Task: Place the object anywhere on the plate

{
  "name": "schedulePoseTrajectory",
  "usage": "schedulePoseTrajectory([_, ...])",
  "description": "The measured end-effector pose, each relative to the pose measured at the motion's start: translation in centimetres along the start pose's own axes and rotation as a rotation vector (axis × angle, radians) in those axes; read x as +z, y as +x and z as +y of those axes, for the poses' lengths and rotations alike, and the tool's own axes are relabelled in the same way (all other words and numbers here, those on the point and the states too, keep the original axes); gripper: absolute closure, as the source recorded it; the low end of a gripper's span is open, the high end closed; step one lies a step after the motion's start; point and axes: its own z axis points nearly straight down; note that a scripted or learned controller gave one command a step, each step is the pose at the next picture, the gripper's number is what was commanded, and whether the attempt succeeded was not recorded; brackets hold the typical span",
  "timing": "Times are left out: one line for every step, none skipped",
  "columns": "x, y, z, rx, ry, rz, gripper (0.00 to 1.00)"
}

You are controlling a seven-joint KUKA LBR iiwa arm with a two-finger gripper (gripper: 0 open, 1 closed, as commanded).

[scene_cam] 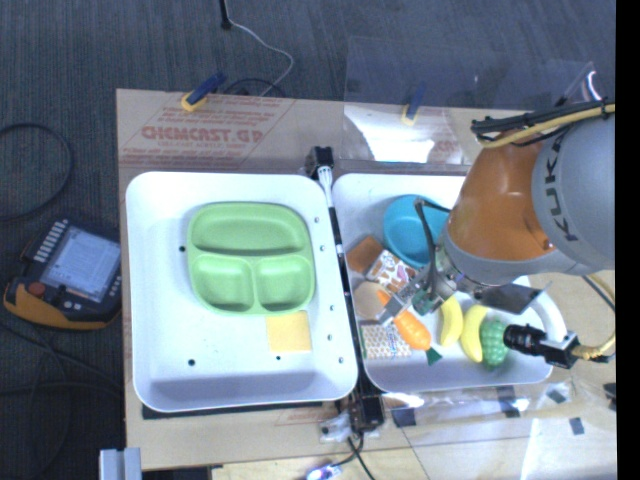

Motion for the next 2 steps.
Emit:
schedulePoseTrajectory([-3.4, 8.6, 5.8, -0.262, -0.004, 0.001, 1.0])
schedulePoseTrajectory([-8.2, 13.4, 12.5, -0.487, -0.005, 0.0, 1.0])
